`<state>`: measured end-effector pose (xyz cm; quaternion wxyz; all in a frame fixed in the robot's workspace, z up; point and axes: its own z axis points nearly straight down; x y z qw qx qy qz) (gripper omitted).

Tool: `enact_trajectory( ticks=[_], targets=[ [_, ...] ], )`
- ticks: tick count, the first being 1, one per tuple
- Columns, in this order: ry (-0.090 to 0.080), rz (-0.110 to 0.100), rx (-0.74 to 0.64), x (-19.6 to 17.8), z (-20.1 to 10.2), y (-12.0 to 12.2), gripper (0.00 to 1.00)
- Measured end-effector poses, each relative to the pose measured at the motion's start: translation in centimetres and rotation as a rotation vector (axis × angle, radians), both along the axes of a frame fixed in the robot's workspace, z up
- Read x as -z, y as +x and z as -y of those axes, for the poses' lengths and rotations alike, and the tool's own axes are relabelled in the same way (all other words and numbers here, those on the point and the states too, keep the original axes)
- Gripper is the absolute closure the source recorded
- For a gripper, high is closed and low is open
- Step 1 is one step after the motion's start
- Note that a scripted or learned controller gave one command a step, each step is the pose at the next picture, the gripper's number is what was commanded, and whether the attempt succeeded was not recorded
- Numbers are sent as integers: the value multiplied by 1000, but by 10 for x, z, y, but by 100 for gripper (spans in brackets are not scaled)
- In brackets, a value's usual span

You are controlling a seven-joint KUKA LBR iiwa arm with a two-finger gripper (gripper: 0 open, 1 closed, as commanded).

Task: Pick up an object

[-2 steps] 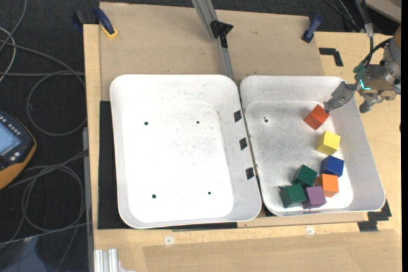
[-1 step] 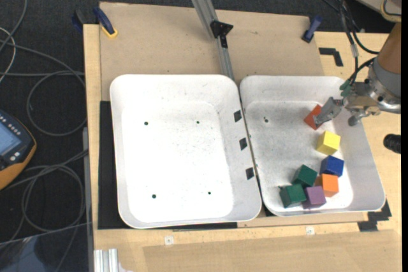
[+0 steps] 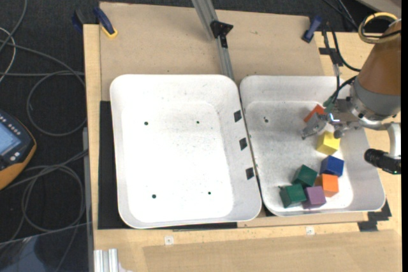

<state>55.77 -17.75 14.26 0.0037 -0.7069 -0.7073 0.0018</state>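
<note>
So the table (image 3: 159, 41) is a plywood slab with two white bins on it. The left bin (image 3: 175, 150) is the bigger-looking one, and the right bin (image 3: 280, 137) has all the blocks. The arm (image 3: 382, 73) comes in from the right, its end effector (image 3: 326, 124) hanging low over the right bin's middle, just above the yellow block (image 3: 328, 144). Can't tell if its fingers are apart or together. Near it, toward the front corner, sit two green blocks (image 3: 299, 185), a blue block (image 3: 333, 166), an orange block (image 3: 330, 183) and a purple block (image 3: 315, 197), all bunched together.
</note>
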Motion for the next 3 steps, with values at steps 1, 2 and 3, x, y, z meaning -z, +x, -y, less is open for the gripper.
enact_trajectory(
  ticks=[1,2,3],
  targets=[
    [-9,23,1,25,2,5,0],
    [-11,26,0,15,3,6,100],
    [-4,14,-2,-32,-3,13,100]
  ],
)
